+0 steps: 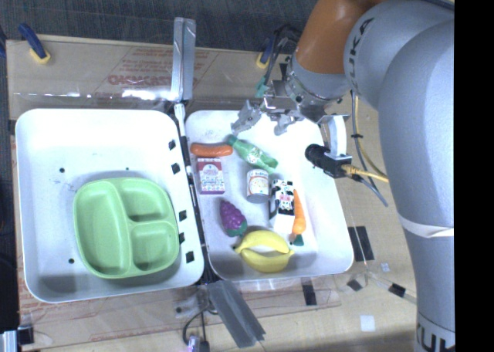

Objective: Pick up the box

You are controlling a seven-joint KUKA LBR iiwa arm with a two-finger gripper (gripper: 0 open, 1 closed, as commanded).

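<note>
The box (211,175) is small, flat and reddish-brown with a pale label. It lies in the right bin (330,246), close to that bin's left wall. My gripper (265,120) hangs over the far end of the right bin, up and to the right of the box and apart from it. Its two fingers are spread open and hold nothing. An orange sausage (211,150) lies just beyond the box, and a green bottle (255,154) sits between the box and the gripper.
The right bin also holds a small can (257,183), a black-and-white carton (282,198), a carrot (299,217), a purple fruit (232,217) and a banana (264,250). A green divided plate (127,227) lies in the left bin (46,134).
</note>
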